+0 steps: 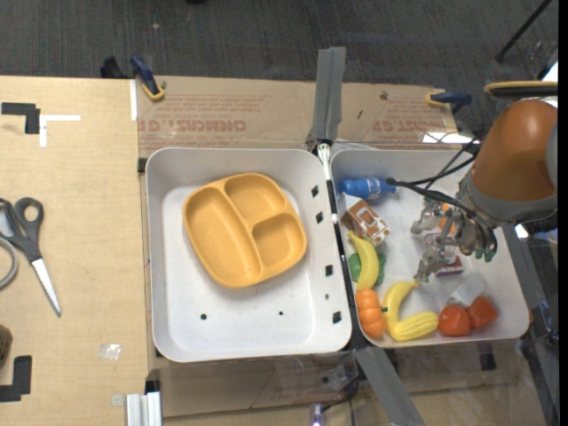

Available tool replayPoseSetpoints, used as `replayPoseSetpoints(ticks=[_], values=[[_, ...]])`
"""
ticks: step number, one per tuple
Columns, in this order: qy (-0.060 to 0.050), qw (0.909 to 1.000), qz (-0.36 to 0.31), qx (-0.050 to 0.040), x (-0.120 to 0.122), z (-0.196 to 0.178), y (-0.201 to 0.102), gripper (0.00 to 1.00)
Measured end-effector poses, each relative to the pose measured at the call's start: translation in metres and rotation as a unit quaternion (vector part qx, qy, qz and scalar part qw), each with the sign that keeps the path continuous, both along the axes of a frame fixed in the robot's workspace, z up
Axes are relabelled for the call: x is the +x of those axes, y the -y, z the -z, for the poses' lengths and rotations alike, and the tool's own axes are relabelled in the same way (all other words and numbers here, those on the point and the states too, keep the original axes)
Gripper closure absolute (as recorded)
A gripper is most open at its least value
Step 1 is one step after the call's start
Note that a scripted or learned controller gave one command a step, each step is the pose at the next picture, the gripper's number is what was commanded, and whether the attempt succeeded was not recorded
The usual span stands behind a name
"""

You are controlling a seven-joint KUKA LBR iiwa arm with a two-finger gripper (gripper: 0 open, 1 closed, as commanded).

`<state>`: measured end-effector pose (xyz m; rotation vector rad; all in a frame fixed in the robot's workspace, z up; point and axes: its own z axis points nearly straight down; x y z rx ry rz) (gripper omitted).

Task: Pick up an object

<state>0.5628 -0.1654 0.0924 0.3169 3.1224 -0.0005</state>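
Orange and grey, the arm point(524, 162) is reaching in from three o'clock and hanging its gripper point(437, 257) over the middle of the right bin point(510, 313); whether that gripper is released or clenched, I cannot tell, since the metal parts are blurring together, and nothing is showing clearly in its grasp. Toys are lying scattered beneath and around it. A blue bottle point(366, 186) is resting on its side at the bin's eleven o'clock, with a small brown and white box point(366, 223) just below it. Along the nine o'clock wall a green pepper point(366, 265) is sitting against a yellow banana point(360, 248), and an orange carrot point(370, 312) is lying at seven o'clock. A second banana point(397, 295) is curving up beside it, touching a yellow corn cob point(414, 327) at six o'clock. Two red pieces point(467, 317) are sitting at five o'clock, near the gripper but apart from it. In the left bin point(160, 264) a yellow divided plate point(244, 229) is lying tilted. Scissors point(31, 242) are resting on the bench point(71, 327) at far nine o'clock.
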Motion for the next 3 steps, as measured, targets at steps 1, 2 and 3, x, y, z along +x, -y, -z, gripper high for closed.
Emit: replayPoseSetpoints(ticks=[1, 2, 3], values=[[0.002, 0.9994, 0.034, -0.0002, 0.010, -0.002, 0.024, 0.00], [0.005, 0.9995, 0.032, -0.0011, 0.011, -0.012, 0.023, 1.00], [0.005, 0.9995, 0.032, -0.0010, 0.011, -0.012, 0.023, 0.00]])
